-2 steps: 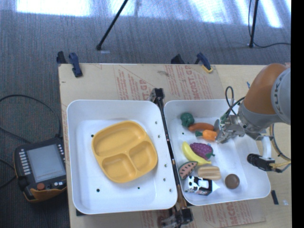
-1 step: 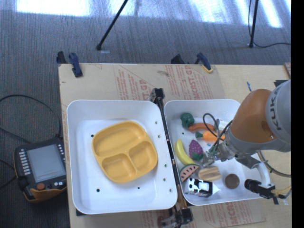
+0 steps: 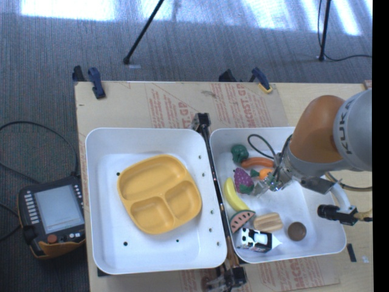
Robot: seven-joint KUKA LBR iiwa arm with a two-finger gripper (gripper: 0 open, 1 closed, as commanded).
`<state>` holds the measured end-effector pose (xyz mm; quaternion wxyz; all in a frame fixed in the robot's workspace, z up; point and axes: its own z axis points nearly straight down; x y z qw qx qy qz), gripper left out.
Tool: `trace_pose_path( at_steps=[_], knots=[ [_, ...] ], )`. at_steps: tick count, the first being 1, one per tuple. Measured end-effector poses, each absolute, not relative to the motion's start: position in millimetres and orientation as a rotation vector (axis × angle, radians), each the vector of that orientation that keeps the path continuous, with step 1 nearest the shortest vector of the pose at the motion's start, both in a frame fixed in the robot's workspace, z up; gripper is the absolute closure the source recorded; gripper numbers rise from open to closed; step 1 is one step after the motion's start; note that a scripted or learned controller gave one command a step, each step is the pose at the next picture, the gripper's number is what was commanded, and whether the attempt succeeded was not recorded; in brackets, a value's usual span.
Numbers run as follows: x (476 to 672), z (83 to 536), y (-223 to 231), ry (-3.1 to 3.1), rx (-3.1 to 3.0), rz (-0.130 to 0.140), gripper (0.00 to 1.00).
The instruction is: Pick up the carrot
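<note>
carrot [image 3: 258, 162] partly behind tool [image 3: 267, 184], grapes [image 3: 243, 180] beside

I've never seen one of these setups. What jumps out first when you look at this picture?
Probably the big grey arm with its orange band, reaching in from the right over the right bin. Its tip hangs just above a cluster of toy food there: a carrot, purple grapes and a banana. In the left bin lies a bright yellow divided plate.
</note>
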<state>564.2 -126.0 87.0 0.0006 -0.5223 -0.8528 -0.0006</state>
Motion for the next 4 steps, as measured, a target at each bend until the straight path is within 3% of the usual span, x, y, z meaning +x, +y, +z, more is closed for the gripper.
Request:
trace_pose_path(
  at_steps=[1, 2, 3, 4],
  knots=[
    [638.4, 88.2, -140.9, -2.871, -1.276, -0.002, 1.00],
    [618.2, 196.0, -35.1, -2.917, -1.200, -0.018, 1.00],
    [614.3, 187.9, -41.2, -2.900, -1.209, -0.002, 0.00],
    [567.8, 85.1, -88.3, -2.821, -1.354, 0.007, 0.00]
  ],
)
